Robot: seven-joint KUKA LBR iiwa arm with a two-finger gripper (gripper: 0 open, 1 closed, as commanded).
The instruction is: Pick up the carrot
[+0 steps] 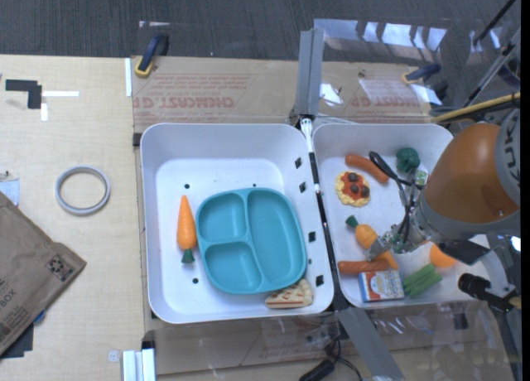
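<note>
- Gripper (389,244) low in right bin (439,134), tips down among the toy food; open or closed: cannot tell, tips too small and cluttered.
- Small orange carrot-like piece with green top (364,234) just left of gripper, near touching; contact unclear.
- Red-orange sausage piece (364,267) just below gripper, lying flat.
- White-and-red card or packet (382,285) below that, green bean piece (423,278) to its right.
- Orange chunk (443,258) right of gripper, partly under the arm.
- Round yellow pizza toy (354,189) up-left of gripper; red hot dog (367,168) and green broccoli-like piece (407,158) further up.
- Grey arm with orange band (472,176) above-right, covering right side of bin.
- Teal divided plate (249,240) well left, in left bin (157,230); waffle-like piece (289,296) at its lower edge.
- Carrot (186,224) far left of gripper, in left bin, left of plate, lying lengthwise with green end toward camera; well apart from gripper.
- Tape roll (83,190) on tabletop (66,131), farthest left.
</note>
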